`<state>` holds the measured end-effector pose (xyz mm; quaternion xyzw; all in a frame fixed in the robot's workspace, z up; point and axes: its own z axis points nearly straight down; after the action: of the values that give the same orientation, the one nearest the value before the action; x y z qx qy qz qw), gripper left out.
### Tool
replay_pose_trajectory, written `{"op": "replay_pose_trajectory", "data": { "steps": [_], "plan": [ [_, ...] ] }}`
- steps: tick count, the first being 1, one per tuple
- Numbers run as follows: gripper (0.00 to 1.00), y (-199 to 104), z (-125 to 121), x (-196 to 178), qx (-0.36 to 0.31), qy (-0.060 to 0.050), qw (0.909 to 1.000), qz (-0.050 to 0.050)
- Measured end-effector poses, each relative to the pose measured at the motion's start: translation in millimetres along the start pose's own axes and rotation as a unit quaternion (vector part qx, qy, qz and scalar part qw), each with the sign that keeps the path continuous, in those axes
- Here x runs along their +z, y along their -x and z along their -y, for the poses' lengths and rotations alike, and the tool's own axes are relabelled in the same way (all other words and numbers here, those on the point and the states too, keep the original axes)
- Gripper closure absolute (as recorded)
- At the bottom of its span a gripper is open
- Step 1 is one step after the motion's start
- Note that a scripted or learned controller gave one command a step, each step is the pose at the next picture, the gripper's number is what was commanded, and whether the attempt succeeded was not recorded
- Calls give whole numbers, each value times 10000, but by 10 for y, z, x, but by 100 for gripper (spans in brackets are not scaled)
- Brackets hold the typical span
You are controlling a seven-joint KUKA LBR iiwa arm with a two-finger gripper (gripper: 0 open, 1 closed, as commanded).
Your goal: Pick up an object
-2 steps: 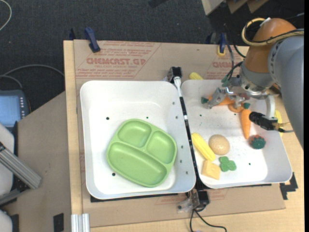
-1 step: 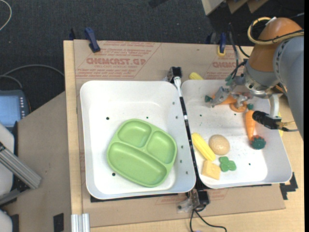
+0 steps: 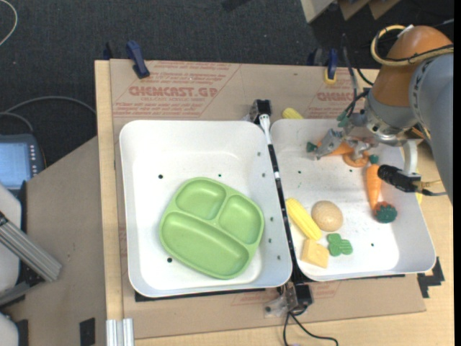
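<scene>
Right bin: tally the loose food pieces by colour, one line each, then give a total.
In the right bin:
Yellow: 2, corn cob and cheese wedge
Orange: 1, carrot
Tan: 1, egg-shaped piece
Green: 1, small leafy piece
Total: 5
Items under the end effector are too hidden to count.

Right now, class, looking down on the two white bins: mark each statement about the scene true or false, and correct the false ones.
1. The green three-compartment plastic plate lies in the left bin. True.
2. The orange toy carrot lies on that plate. False: it lies in the right bin, near its right side.
3. The yellow toy corn cob sits beside the beige egg-shaped toy. True.
4. The arm's gripper is over the left bin. False: it is at the far end of the right bin.
5. The small green toy sits next to the pale yellow wedge-shaped block. True.
</scene>
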<state>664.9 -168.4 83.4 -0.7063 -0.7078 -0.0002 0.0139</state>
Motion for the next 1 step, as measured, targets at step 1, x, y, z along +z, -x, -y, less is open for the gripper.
{"op": "replay_pose_trajectory", "data": {
  "steps": [1],
  "plan": [
    [0,32,-5,-4,-8,-3,10000,-18]
  ]
}}
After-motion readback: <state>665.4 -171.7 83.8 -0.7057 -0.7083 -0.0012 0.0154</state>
